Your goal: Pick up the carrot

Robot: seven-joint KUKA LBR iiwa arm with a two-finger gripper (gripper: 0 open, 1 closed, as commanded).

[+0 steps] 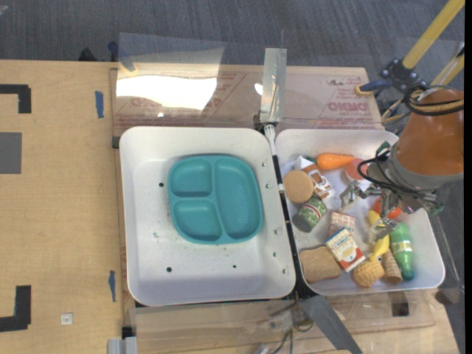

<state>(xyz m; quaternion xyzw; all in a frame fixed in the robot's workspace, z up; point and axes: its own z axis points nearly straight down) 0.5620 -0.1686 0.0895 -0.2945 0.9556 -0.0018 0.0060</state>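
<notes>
The orange carrot (pixel 335 161) lies on its side near the back of the right bin (pixel 435 279), pointing right. The arm's orange band (pixel 435 142) hangs over the bin's right side, and below it my gripper (pixel 366 195) sits low among the toys. It is a little to the right of and in front of the carrot. Nothing from the bin is visibly lifted. The arm hides the bin's back right corner.
The right bin also holds a brown bun (pixel 299 186), a green can (pixel 310 212), a small carton (pixel 344 248), a bread slice (pixel 318 264), corn (pixel 367 273) and a green bottle (pixel 402 245). A teal divided plate (pixel 216 198) lies in the left bin (pixel 140 271).
</notes>
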